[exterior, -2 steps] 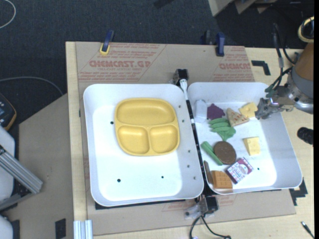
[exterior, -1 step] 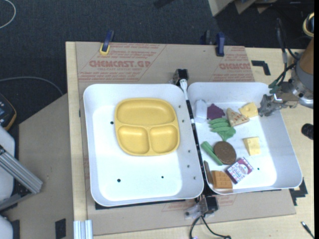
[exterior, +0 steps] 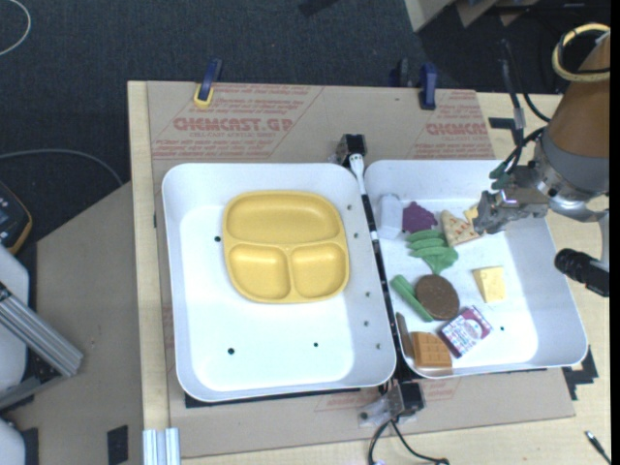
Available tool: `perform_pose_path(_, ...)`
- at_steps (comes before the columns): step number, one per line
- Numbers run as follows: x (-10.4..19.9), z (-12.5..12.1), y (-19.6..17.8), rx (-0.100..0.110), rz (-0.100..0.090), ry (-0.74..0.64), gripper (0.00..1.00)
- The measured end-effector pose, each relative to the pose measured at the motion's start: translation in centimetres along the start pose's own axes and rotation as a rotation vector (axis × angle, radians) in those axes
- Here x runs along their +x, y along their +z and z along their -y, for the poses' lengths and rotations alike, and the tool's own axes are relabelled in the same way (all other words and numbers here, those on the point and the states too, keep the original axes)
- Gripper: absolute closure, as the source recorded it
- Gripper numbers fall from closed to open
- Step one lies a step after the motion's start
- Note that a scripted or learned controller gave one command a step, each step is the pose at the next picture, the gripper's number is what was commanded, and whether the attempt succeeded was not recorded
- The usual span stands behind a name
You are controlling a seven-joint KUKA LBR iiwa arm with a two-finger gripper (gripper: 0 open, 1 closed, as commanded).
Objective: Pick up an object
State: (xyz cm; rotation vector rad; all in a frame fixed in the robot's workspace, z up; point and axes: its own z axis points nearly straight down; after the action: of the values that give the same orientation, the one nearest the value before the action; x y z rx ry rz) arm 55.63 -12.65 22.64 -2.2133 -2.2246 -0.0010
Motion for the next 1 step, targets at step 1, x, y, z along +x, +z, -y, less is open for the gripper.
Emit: perform_pose_path(1,5.62,-0.99,0.5,0.0,0.0,-0.001,1.0)
